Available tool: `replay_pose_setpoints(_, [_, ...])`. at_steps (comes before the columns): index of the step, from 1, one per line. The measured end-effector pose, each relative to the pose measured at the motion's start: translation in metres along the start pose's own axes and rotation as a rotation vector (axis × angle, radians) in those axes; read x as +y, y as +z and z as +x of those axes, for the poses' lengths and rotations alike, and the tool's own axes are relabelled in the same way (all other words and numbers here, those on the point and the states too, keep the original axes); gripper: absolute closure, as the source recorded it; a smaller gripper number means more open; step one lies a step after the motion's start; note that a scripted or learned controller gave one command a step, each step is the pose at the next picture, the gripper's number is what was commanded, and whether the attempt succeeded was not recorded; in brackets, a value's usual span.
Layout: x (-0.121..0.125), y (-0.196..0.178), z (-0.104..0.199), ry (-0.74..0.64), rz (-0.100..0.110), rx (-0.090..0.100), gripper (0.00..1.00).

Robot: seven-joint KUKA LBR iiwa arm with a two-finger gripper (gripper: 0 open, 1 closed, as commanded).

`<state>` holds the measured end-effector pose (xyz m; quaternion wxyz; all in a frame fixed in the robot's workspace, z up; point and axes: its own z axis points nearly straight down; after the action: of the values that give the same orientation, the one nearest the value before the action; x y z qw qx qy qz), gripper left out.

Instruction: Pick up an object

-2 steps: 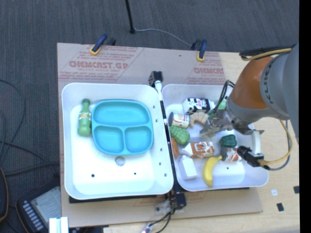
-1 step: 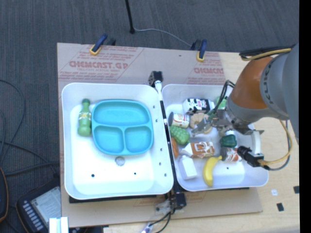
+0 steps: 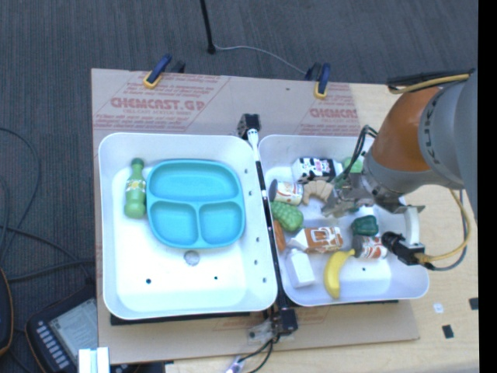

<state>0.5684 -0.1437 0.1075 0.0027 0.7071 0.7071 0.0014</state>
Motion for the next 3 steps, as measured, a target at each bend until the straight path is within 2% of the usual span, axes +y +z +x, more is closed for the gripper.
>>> replay_pose_setpoints(1, [0.000,0.000,0.000,0.000,0.000,0.000,0.00])
replay_pose_setpoints(2, [-0.063,0.019,0.046,0.002,-0.003,-0.003,0.00])
replay_pose_setpoints(3, [-0.062,0.009,0.046,0.002,-0.005,-0.002,1.00])
